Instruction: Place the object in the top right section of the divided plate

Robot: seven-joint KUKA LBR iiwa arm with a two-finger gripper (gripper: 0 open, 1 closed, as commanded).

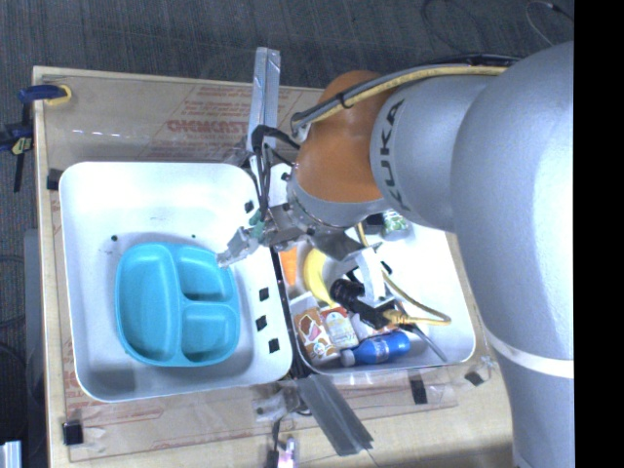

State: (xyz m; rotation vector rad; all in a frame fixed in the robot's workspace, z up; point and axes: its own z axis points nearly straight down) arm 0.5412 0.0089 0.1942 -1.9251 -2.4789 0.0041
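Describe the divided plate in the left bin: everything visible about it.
The divided plate is light blue, apparently smooth plastic, with rounded corners and a raised rim. Ridges split it into three sections: one long section along its left side and two smaller ones stacked on its right. It lies flat, right way up, on the floor of the left bin, toward the bin's lower half. No section holds anything, and nothing but the bin touches it.

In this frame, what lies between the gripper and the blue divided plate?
In the camera view, nothing but bare white floor of the left bin separates the gripper from the top right corner of the blue divided plate; the stretch is short.
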